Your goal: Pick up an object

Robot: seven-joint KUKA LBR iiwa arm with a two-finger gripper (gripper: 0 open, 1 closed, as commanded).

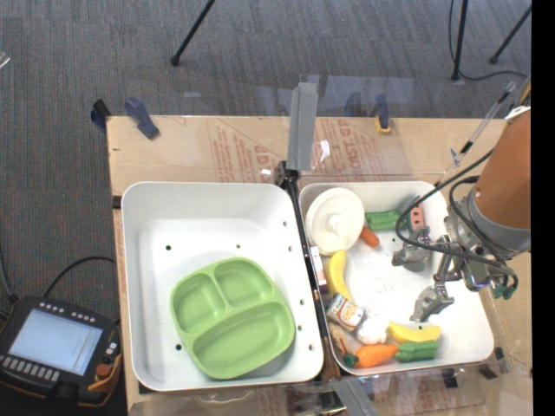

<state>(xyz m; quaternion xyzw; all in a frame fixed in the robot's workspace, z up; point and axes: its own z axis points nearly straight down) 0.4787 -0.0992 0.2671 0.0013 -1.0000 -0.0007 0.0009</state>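
Fingers [431, 304] hanging apart and empty just above the yellow-green toy [414, 333], near corner of the right bin [482, 343]; best dropped straight down to straddle it, clear of the carrot [375, 354] alongside, then closed.

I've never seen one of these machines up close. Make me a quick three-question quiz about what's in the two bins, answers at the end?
1. True or false: the green divided plate lies in the left bin.
2. Which bin is the gripper above?
A. left bin
B. right bin
C. neither
3. Fill in: the banana lies just below the round white ______.

Key
1. True.
2. B; it hovers over bare floor, above the yellow and green toys by the front wall.
3. Lid; at least it looks like one, or a small dish.
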